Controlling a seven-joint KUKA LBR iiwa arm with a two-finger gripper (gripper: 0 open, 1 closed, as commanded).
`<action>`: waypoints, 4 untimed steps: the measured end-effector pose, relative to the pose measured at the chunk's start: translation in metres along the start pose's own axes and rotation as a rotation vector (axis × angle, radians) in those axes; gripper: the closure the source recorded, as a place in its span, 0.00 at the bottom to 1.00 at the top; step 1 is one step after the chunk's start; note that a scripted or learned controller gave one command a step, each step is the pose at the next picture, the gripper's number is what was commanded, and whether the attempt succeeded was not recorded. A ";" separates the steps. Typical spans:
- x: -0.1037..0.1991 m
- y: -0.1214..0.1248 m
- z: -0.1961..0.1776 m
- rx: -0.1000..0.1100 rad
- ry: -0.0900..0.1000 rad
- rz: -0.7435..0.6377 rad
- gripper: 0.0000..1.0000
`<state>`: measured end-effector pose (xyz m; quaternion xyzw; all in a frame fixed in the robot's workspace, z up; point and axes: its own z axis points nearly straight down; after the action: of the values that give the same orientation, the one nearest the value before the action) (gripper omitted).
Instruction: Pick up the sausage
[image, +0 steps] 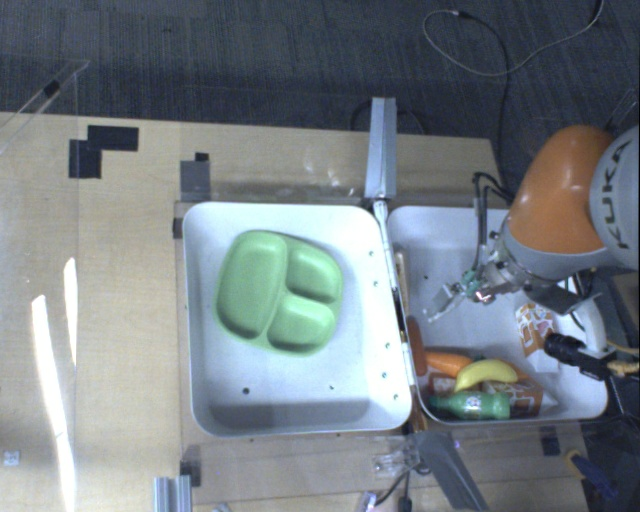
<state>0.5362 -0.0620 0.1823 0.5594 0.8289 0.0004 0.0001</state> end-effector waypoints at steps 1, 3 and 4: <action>0.020 -0.020 0.002 0.004 0.001 0.102 0.00; 0.035 -0.012 0.001 0.003 0.001 0.256 1.00; -0.039 -0.069 0.071 0.004 0.001 0.338 1.00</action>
<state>0.4863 -0.1241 0.1112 0.6908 0.7230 -0.0011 -0.0017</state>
